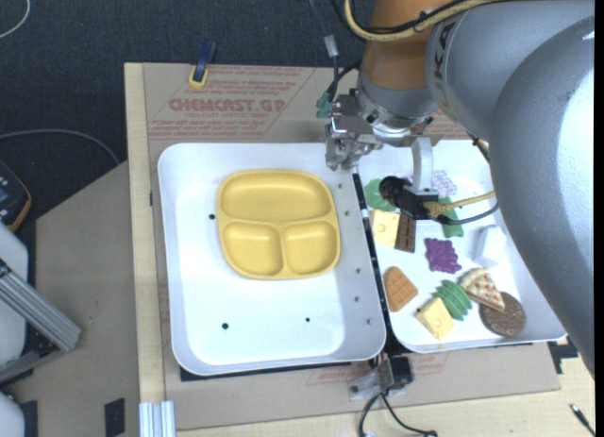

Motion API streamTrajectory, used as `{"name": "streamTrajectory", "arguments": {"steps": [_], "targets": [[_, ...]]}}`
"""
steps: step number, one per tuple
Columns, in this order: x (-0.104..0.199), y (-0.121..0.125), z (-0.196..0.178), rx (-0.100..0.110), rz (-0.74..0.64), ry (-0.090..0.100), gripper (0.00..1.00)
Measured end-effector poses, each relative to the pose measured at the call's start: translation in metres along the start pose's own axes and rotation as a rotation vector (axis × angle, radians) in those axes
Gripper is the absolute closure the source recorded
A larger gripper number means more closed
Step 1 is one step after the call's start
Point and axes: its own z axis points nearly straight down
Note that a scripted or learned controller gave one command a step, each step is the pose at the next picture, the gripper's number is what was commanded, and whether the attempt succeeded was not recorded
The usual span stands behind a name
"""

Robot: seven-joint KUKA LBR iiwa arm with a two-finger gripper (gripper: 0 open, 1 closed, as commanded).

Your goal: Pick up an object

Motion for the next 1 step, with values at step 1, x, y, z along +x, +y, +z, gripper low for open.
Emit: {"name": "streamTrajectory", "arguments": {"steps": [1], "targets": [[-0.0053, -0.0048, -0.0203, -0.001, 0.004, -0.001, 1.00]]}}
